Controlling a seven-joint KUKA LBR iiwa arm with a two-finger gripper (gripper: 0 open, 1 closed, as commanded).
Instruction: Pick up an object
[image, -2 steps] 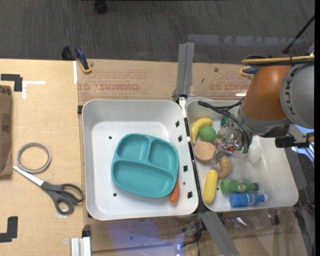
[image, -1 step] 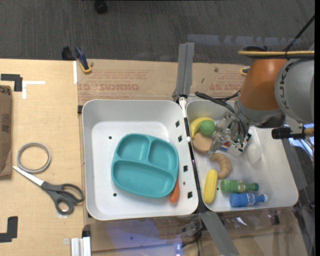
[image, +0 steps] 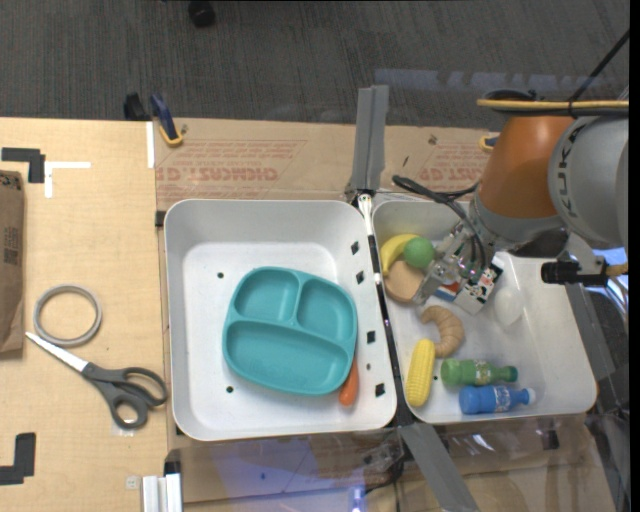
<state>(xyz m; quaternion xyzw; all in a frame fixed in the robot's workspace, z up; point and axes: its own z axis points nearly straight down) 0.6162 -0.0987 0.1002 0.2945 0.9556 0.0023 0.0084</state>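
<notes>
Top-down slanted view of a table (image: 80, 200) w/ two shallow white bins side by side. Landmark: the teal divided plate (image: 290, 330).

Far left of the plate, on bare table: a roll of tape (image: 67, 315), w/ grey-handled scissors (image: 105, 380) just below it. The plate lies flat in the left bin (image: 190, 240). An orange carrot-like piece (image: 349, 386) touches the plate's lower right edge.

Right of the plate, past the divider, the right bin (image: 560, 380) holds the pickable things: a yellow banana (image: 397, 248) and green ball (image: 418, 251) at the top, a tan rounded piece (image: 402, 283) under them, a croissant (image: 444, 326), a corn cob (image: 420, 370), a green bottle (image: 478, 374) and a blue bottle (image: 495, 399) lowest.

The gripper (image: 452, 272) sits low in that bin, just right of the green ball and tan piece, above the croissant. Cannot tell if its fingers are open or closed; nothing is visibly between them. No object lifted yet, so the step looks like approach/descent.

To do it well, prob.: pick one item w/ room around it (croissant or tan piece), centre the fingers across its narrow side, go low enough before closing, and avoid nudging the ball. Round items may slip.
</notes>
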